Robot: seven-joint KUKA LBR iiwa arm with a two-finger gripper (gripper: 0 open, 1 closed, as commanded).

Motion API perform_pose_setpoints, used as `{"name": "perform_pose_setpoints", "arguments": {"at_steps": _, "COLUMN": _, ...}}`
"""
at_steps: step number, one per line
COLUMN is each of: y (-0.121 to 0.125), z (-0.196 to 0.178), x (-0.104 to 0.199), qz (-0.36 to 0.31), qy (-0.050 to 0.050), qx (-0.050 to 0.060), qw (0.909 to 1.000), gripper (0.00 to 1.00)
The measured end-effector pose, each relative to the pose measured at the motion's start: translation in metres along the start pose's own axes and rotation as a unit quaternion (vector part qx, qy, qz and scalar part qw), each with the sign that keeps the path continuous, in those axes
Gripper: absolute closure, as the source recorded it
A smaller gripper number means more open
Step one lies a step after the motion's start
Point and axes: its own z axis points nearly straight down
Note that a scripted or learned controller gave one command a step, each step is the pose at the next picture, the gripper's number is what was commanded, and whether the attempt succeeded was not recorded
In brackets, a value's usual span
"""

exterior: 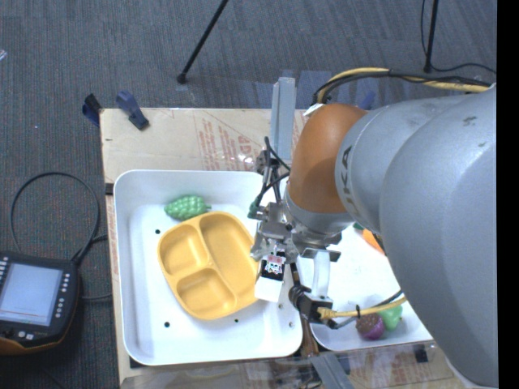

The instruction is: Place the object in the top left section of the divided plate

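Divided plate (207, 266) lies in left bin (138, 331), hand (274, 278) beside it.

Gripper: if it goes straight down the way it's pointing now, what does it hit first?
Likely the right rim of the yellow divided plate or the white bin floor beside it. The gripper hangs there, but depth is unclear from this slant.

You have the yellow divided plate (208, 266) lying flat (three sections), with the green bumpy object (185, 207) just beyond its upper-left rim.
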Motion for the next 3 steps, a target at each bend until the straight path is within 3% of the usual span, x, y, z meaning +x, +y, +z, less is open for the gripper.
{"name": "perform_pose_setpoints", "arguments": {"at_steps": 1, "y": -0.021, "z": -0.057, "x": 0.073, "qz": 0.208, "qy": 0.001, "qx": -0.002, "qw": 0.9782, "gripper": 1.00}}
{"name": "perform_pose_setpoints", "arguments": {"at_steps": 2, "y": -0.077, "z": -0.075, "x": 0.098, "qz": 0.184, "qy": 0.000, "qx": -0.002, "qw": 0.9829, "gripper": 1.00}}
{"name": "perform_pose_setpoints", "arguments": {"at_steps": 3, "y": -0.060, "z": -0.097, "x": 0.024, "qz": 0.157, "qy": -0.001, "qx": -0.001, "qw": 0.9876, "gripper": 1.00}}
